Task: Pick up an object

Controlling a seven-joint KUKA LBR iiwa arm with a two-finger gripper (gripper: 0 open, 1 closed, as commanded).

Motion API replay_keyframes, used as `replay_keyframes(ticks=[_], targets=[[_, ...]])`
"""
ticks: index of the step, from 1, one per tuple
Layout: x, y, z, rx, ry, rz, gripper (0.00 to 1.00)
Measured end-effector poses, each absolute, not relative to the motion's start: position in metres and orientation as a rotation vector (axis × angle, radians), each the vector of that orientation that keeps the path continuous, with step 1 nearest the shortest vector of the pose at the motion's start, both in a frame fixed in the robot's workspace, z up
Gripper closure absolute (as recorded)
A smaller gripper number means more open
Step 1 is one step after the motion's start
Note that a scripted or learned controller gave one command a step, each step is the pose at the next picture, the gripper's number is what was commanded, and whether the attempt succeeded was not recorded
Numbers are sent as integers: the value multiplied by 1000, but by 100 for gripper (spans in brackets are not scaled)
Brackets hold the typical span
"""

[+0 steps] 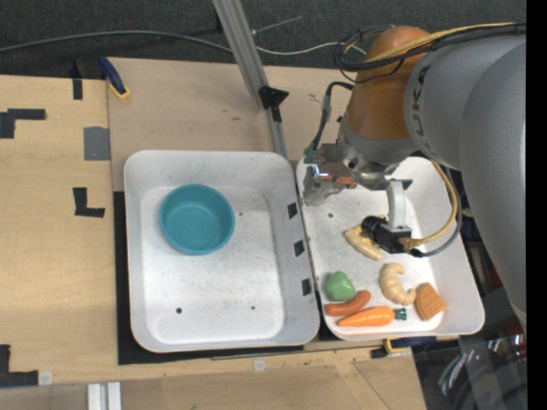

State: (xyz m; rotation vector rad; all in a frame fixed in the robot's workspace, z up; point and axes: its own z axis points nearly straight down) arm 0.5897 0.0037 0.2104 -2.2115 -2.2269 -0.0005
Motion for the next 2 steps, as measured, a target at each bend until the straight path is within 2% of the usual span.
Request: replay_keyframes(ticks=[1, 2], targets=[[570, 52, 209, -2212, -2226, 3, 100], [541, 86, 213, -2213, -2225, 4, 100]])
